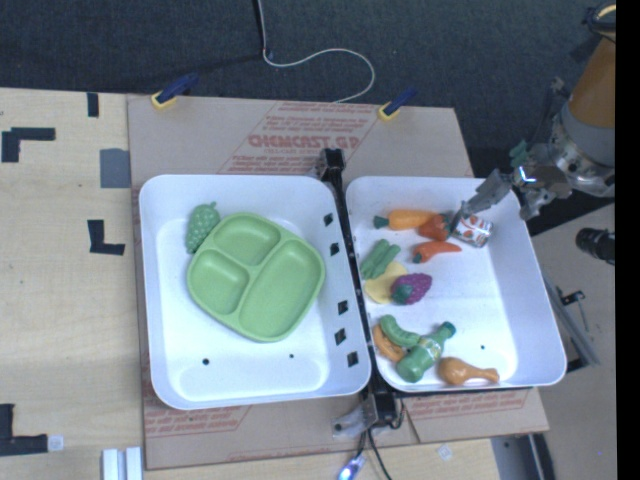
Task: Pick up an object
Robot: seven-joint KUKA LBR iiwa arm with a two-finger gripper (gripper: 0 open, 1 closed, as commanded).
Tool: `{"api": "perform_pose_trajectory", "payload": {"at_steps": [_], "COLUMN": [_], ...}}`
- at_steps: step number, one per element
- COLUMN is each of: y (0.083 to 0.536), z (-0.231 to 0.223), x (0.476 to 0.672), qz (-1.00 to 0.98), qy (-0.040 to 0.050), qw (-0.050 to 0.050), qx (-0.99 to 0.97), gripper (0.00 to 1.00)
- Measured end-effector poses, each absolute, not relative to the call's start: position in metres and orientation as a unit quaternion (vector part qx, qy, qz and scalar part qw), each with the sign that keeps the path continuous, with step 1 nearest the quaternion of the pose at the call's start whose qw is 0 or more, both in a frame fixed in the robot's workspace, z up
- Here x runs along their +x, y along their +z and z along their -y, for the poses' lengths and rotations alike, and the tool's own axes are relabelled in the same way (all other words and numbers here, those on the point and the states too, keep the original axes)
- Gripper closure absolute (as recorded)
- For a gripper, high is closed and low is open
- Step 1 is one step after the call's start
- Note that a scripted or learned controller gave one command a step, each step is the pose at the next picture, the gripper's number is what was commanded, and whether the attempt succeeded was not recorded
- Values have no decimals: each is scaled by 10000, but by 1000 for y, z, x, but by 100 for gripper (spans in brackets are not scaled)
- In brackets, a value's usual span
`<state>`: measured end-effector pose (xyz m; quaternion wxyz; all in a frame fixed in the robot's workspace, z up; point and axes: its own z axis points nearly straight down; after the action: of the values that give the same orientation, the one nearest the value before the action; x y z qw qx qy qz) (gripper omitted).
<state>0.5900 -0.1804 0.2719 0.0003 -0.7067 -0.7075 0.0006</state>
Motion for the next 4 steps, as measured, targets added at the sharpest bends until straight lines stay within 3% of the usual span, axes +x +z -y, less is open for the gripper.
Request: {"api": "perform_pose_trajectory", "payload": {"at_steps": [1,2,3,4], "y": [157,81,97,198], "z": [105,97,100,19], "x": [589,569,572,584], "qz": [7096,7075,7071,7109], "qy": [29,11,-6,-45], "qw": [68,5,-45,-23], "qx": [-7046,-7067,-7070,-7033], "gripper": [0,0,100,100]}}
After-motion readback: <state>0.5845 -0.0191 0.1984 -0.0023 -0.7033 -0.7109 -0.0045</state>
